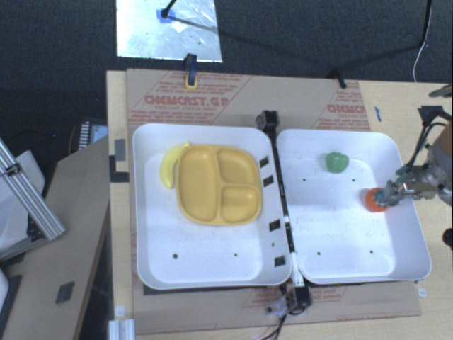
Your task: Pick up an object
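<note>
Look first at the small round orange-red object (373, 200) lying on the floor of the right-hand shallow white bin (354, 264), close to that bin's right wall. The end effector (391, 193) sits right against it, coming in over the right rim, and its tip touches or overlaps the object's right side. You cannot tell from this angle whether the object is between the metal fingers or merely beside them, nor whether the end effector is released or clenched; the parts are too small and blurred. Behind it, the grey wrist of the arm (432, 179) extends off the right edge, with cables rising above it.

In the same bin, you see a small green rounded object (337, 161) near the back, well apart from the orange-red one.

Across the black divider where the bins meet, the left-hand shallow white bin (184, 271) holds a yellow plastic plate with three compartments (216, 184), lying flat in the bin's upper middle. A yellow banana-shaped toy (168, 163) lies just beside the plate's left edge, touching it or nearly so.

Both bins rest on a brown cardboard sheet with red printed lettering (212, 98), spread over the pale wooden surface (117, 98). Beyond the surface, a shiny square metal sheet (141, 20) lies on the dark floor.
</note>
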### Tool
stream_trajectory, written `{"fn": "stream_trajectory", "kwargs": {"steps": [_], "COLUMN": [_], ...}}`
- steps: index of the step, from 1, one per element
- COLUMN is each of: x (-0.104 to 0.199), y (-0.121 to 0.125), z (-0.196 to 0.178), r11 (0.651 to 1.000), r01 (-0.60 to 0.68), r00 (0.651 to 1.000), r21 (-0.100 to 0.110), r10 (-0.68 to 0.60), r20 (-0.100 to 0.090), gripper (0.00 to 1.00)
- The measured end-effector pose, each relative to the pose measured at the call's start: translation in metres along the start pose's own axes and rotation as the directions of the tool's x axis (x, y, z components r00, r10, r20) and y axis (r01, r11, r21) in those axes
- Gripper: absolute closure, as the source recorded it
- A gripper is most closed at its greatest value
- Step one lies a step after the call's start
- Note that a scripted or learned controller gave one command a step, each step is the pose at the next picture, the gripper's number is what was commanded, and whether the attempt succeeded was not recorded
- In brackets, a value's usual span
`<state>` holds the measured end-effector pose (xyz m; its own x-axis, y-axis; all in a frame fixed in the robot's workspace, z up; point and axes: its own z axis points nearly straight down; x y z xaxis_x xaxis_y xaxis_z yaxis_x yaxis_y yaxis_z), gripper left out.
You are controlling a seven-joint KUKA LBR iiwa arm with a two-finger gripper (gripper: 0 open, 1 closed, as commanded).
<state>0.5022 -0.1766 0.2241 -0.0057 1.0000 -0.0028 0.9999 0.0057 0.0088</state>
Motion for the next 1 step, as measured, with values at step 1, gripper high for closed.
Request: {"fn": "stream_trajectory", "kwargs": {"steps": [1], "x": [-0.0005], "y": [0.0021], "z": [-0.0385], "r11": [1.000], "r01": [0.000], "r00": [1.000], "r21": [0.002], "r10": [0.000], "r20": [-0.001], "gripper": [1.00]}}
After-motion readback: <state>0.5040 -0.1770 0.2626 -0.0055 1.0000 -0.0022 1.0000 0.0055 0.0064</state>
